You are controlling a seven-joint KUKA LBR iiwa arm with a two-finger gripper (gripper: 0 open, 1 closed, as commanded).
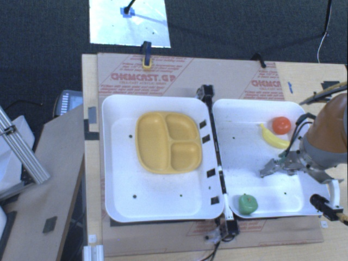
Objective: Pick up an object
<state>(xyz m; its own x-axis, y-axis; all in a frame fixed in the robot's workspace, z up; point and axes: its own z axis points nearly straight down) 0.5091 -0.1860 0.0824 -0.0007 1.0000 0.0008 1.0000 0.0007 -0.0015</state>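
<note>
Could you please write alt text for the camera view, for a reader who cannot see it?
A grey and orange robot arm reaches from the right into the right bin, its gripper low over the bin floor between a banana with an orange ball beside it and a green apple. The left bin holds a yellow divided plate.

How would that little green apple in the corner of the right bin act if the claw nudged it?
The green apple looks round, so it would probably roll rather than slide. It sits near the right bin's front wall, which might stop it quickly. Its smooth, shiny-looking skin suggests a light plastic toy, possibly slippery to pinch. The claw is over the bin floor, apart from it.
</note>
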